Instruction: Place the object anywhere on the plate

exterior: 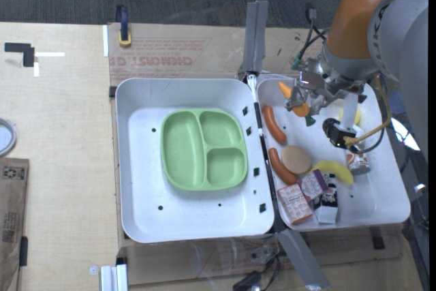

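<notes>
A light green divided plate (203, 148) lies in the middle of the left bin (136, 215). My gripper (300, 104) hangs over the far left part of the right bin (388, 208). An orange carrot-like piece (285, 89) shows right at the gripper's tip, partly hidden by it. Whether the piece is touching the gripper cannot be made out. The gripper is well to the right of the plate, across the wall between the bins.
The right bin also holds two sausages (274, 125) (281, 166), a round tan bun (296, 160), a banana (335, 170), small cartons (294, 204) and a small can (357, 161). The grey arm (398, 17) and its cables cover the bin's far right.
</notes>
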`<state>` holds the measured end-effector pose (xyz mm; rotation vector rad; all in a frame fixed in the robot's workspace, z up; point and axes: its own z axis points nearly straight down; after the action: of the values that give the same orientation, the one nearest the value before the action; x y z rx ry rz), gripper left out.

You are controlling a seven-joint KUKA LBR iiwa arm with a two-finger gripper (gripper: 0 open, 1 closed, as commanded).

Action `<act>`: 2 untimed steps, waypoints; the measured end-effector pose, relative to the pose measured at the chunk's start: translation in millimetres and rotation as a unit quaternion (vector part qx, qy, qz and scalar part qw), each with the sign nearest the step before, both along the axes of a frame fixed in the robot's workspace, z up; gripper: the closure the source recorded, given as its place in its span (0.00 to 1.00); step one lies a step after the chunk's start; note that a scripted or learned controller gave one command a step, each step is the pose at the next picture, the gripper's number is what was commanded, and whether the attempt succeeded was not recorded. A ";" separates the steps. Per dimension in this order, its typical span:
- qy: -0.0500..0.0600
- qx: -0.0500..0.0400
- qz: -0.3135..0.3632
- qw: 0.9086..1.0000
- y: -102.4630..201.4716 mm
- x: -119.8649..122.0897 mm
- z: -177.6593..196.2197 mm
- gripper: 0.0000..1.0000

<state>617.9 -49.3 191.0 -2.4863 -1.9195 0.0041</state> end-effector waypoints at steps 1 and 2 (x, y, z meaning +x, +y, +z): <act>0.002 0.000 -0.136 0.991 15.8 -42.0 -0.8 1.00; 0.001 0.000 -0.053 0.999 78.4 -14.8 -0.8 1.00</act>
<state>603.0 29.1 190.2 -2.5848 -1.7846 0.0062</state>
